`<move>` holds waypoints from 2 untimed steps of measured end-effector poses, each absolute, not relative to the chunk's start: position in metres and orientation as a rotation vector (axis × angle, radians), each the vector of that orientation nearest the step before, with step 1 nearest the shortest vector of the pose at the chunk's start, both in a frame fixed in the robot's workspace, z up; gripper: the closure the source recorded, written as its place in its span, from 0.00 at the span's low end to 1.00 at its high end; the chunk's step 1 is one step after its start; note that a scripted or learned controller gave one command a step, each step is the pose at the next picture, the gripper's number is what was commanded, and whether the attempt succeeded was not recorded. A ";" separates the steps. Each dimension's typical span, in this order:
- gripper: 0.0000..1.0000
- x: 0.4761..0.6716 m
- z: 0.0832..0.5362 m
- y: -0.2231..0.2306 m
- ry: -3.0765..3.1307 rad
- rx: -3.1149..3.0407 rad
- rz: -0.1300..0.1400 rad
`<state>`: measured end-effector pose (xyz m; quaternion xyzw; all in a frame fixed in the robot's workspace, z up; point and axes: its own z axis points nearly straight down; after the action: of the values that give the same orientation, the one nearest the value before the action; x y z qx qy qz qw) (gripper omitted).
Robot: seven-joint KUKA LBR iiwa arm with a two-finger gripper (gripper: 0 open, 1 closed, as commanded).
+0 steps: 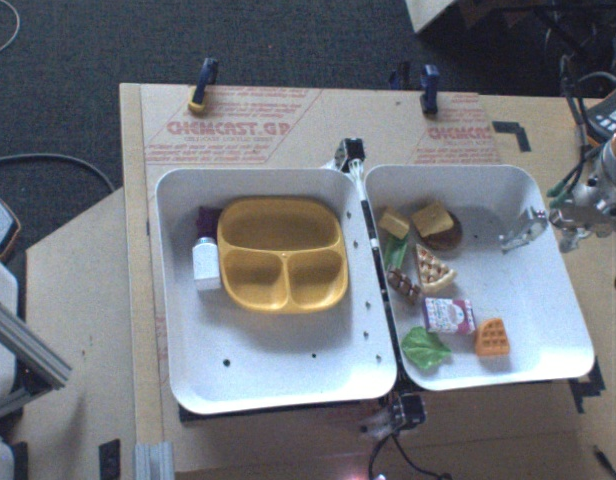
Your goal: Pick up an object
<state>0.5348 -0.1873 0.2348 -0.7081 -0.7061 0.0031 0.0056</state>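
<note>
In the camera view, we judge the pick not yet begun: our pincer (523, 230) hangs over the right bin's (548, 343) upper right, nothing visibly between its fingers, and we cannot tell whether they are spread. The waffle (493, 337) and the pink carton (448, 315) lie untouched on the bin floor, well apart from it.

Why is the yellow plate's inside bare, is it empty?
Empty. The yellow plate in the left bin shows three bare sections with no food in them.
</note>
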 end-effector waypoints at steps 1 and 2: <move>0.00 0.537 0.240 -0.187 -2.220 -2.221 0.001; 0.00 0.539 0.177 -0.188 -2.216 -2.217 0.005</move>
<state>0.5386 -0.1880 0.1767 -0.7073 -0.7069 0.0016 0.0036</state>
